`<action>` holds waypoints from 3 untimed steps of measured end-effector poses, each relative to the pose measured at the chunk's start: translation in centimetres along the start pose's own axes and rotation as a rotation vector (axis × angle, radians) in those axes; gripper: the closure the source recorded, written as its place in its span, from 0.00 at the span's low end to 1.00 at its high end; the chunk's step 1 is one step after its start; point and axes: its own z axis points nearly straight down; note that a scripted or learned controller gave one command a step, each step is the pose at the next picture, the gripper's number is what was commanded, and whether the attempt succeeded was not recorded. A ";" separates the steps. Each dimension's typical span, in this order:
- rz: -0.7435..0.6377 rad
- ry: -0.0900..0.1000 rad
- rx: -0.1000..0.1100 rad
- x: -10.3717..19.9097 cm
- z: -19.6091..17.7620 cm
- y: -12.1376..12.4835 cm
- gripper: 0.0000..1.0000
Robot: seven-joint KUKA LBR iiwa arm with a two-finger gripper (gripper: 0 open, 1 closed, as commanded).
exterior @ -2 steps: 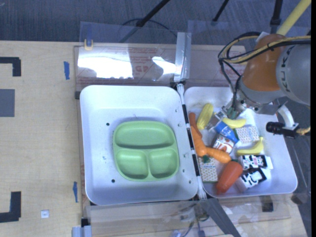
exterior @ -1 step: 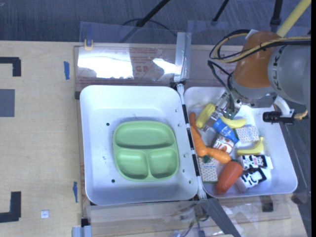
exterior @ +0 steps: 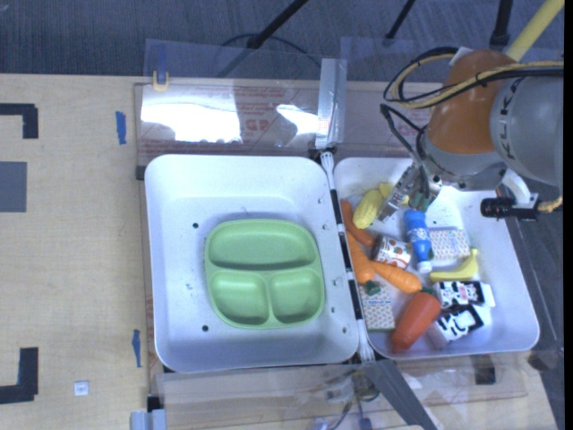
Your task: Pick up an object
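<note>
Pale wood bench [exterior: 72,267]; glossy white bins, moulded green tray [exterior: 264,271]

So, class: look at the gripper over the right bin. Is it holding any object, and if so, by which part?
It cannot be told. The gripper sits low among the clutter in the right bin, beside the yellow toy and the blue bottle, but no object is visibly between its tips.

Blue-grey carpet floor [exterior: 107,16] behind; black tripod legs [exterior: 286,12] across it. Pale wood table [exterior: 72,240], blue tape [exterior: 121,126], black marks [exterior: 25,119].
</note>
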 end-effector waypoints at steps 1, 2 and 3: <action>-0.170 0.007 -0.002 -0.9 -9.5 1.1 1.00; -0.170 0.008 -0.002 -0.9 -9.4 1.1 0.00; -0.036 0.012 0.001 -0.9 -2.8 -2.7 0.00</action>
